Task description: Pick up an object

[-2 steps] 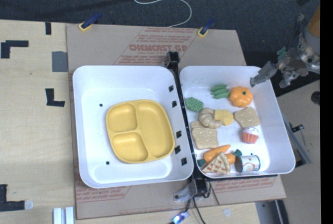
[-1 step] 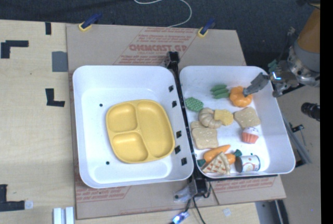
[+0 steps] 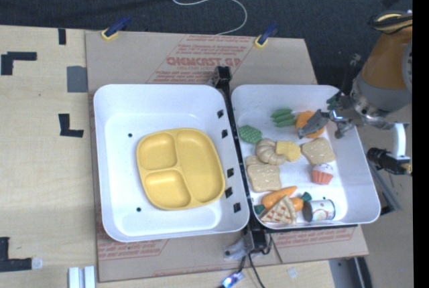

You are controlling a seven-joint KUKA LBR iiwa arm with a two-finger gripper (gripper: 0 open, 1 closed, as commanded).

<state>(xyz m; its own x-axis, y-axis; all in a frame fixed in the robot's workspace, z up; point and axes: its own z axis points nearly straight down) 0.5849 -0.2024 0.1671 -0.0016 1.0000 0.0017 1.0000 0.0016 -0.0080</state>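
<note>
Here orange carrot (image 3: 281, 197) lies long axis left-right, tip pointing right

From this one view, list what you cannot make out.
- Claw: small and dark; open or shut is unclear, as is whether it touches the orange piece.
- Arm: cut off by the right edge.
- Can: label too small.
- Pizza slice: partly under the carrot.

Grey KUKA arm (image 3: 392, 79) w/ orange band, rounded wrist, dark metal fingers (image 3: 335, 116), black side fitting
</note>
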